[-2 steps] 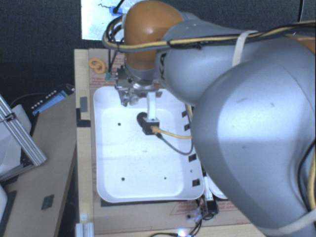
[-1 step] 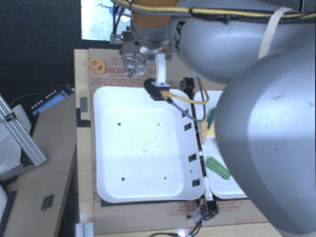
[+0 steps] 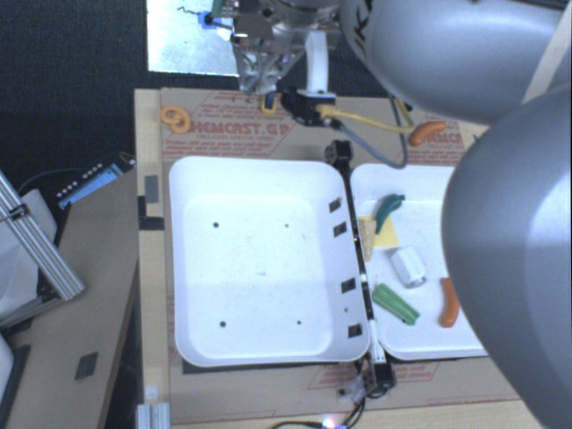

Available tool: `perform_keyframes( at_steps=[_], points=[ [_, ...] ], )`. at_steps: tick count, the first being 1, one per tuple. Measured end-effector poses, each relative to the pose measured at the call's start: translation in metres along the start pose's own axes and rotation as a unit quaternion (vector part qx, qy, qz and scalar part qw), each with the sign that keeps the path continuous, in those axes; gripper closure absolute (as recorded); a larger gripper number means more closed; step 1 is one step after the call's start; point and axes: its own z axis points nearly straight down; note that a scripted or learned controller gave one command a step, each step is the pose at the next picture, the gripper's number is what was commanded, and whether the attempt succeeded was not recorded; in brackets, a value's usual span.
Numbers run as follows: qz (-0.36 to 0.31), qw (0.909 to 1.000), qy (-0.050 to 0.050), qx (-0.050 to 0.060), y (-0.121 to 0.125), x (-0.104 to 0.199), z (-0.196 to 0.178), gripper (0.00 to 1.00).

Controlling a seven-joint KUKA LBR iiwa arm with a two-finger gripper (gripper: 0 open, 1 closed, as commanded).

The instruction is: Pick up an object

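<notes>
My gripper [image 3: 258, 79] hangs high at the top of the camera view, over the cardboard behind the left bin [image 3: 192, 266]. The right bin [image 3: 420, 351] holds a teal curved piece [image 3: 389, 208], a yellow flat piece [image 3: 385, 234], a white block [image 3: 409, 266], a green stick [image 3: 395, 304] and an orange sausage shape [image 3: 450, 302]. All of these lie well to the lower right of the gripper. The large grey arm covers the right part of that bin.
On the cardboard behind the bins lie an orange pretzel ring [image 3: 176, 117], a small yellow item [image 3: 268, 104] just under the gripper, and another orange sausage [image 3: 427, 132]. A black clip strip [image 3: 353, 239] joins the bins. Metal rails [image 3: 36, 248] stand at left.
</notes>
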Motion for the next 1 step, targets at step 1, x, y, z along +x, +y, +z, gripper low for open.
perform_keyframes(
  at_steps=[1],
  points=[
    [0.000, 1.0000, 0.000, -0.001, 0.0004, -0.0012, -0.1232, 1.00]
  ],
)
